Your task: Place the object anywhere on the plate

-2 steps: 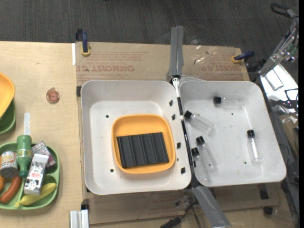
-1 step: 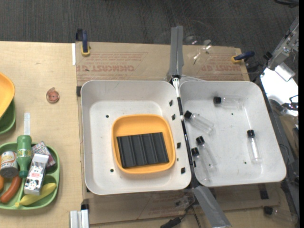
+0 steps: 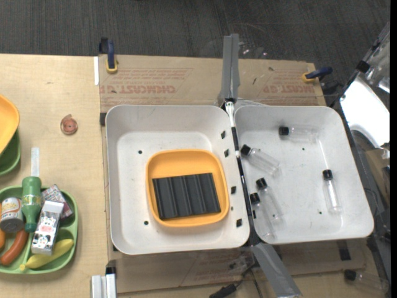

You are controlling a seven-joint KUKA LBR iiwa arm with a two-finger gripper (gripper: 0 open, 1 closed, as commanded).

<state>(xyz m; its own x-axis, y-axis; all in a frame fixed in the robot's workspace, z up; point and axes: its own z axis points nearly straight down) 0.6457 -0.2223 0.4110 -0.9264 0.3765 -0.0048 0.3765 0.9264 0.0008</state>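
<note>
Four clear plastic vials with black caps (image 3: 265, 161) sit loose right of the orange square plate (image 3: 186, 163), presumably awaiting pickup; gripper state can't tell.

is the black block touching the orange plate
Touching. The camera view shows the black block lying flat inside the orange plate, its edges meeting the plate's floor with rim visible all around.
</note>
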